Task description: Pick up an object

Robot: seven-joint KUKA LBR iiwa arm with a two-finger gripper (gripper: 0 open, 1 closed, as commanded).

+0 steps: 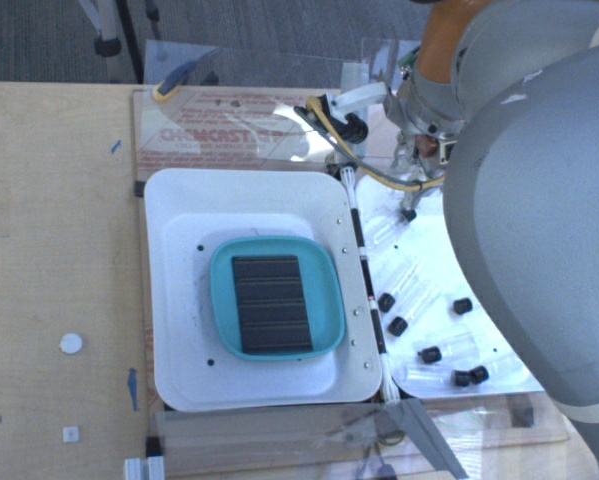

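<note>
The grey arm reaches in from the right and covers much of the right bin. Its tool hangs low over the upper part of that bin; whether it is released or clenched cannot be told. Several clear tubes with black caps lie scattered across the lower part of the right bin, apart from the tool. In the left bin rests a teal tray holding a dark ribbed block.
</note>
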